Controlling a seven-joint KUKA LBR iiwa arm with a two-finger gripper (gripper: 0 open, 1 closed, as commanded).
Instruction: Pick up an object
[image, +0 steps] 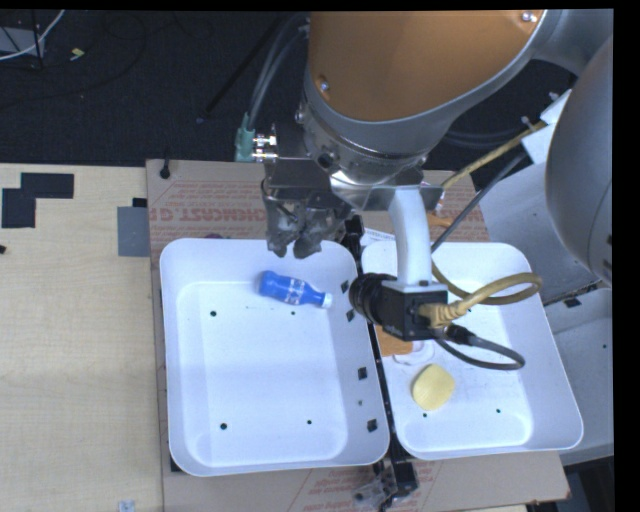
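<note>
Here we count two shallow white plastic bins side by side on the pale wooden bench (70, 330), their inner rims touching along the middle. The left bin (190, 420) holds one small blue plastic bottle with a white cap (293, 290), lying on its side near the far rim and toward the inner corner; most of that bin's floor lies open in front of it. The right bin (550, 400) holds one pale yellow rounded object (433, 387) near its front left. The grey arm's dark two-finger gripper (298, 238) hangs over the far rim of the left bin, just above the bottle; whether its jaws are spread or pressed together we cannot tell.
</note>
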